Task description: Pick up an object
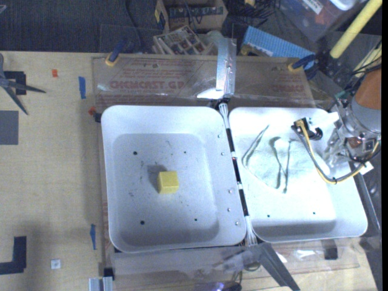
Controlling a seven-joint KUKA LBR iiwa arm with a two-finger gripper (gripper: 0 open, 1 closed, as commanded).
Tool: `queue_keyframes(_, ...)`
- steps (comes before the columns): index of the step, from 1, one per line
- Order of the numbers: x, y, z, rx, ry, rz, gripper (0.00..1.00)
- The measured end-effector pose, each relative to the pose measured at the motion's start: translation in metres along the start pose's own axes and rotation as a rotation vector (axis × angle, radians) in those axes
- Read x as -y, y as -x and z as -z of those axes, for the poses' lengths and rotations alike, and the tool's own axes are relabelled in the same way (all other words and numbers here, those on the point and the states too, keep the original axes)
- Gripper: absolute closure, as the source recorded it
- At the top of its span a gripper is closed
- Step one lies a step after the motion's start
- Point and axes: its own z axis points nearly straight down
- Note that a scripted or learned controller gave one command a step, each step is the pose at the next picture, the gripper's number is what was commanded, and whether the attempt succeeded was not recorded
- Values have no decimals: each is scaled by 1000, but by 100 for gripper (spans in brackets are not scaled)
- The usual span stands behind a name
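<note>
A small yellow block point(168, 182) lies near the middle of the left bin point(121, 126). In the right bin point(315, 214), thin grey curved pieces point(280, 162) rest on a faint greyish patch left of centre; what they are is unclear. My gripper point(337, 149) hangs over the right bin's right side, below the grey wrist and orange band point(370, 93). A yellow cable point(315, 156) loops beside it. The gripper stands apart from the grey pieces and far from the yellow block. Nothing shows in its grasp.
A metal divider point(231, 162) runs between the two bins. A clear plastic sheet point(163, 80) lies behind them. Clutter and cables crowd the back of the bench. Bare wooden bench top point(48, 162) stretches to the left.
</note>
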Motion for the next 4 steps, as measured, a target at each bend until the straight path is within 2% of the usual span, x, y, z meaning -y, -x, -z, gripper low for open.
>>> queue_keyframes(1, 20, -1, 12, 1, 0, 36, 100)
queue_keyframes(2, 84, 25, -23, -1, 1, 18, 100)
queue_keyframes(3, 69, 72, 21, 0, 0, -2, 100)
queue_keyframes(4, 122, 95, 6, 0, 1, -1, 100)
